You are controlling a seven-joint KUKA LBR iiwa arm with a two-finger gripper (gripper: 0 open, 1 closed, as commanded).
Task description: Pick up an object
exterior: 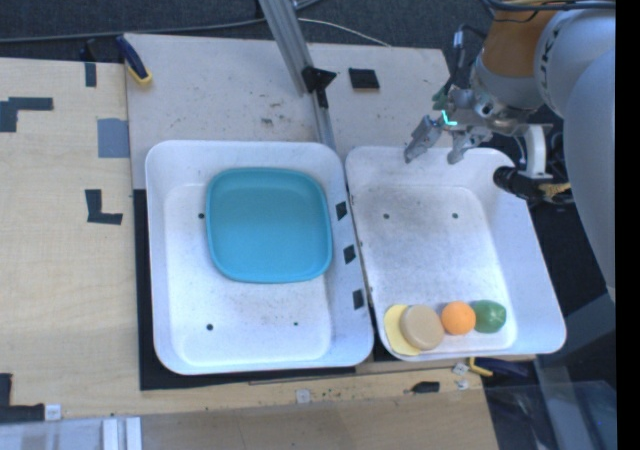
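Observation:
My gripper point(440, 147) hangs over the far edge of the right bin point(430, 228), its two fingers spread apart with nothing between them. At the near edge of that bin lie a yellow flat piece point(394, 331), a tan round object point(422, 326), an orange ball point(458, 318) and a green round object point(489, 315), lined up side by side. They are well away from the gripper, toward the front of the bin.
The left bin point(180, 268) holds a turquoise square plate point(268, 223). A slanted metal rail point(290, 33) crosses the bench behind the bins. Cables point(530, 183) hang beside the arm at the right.

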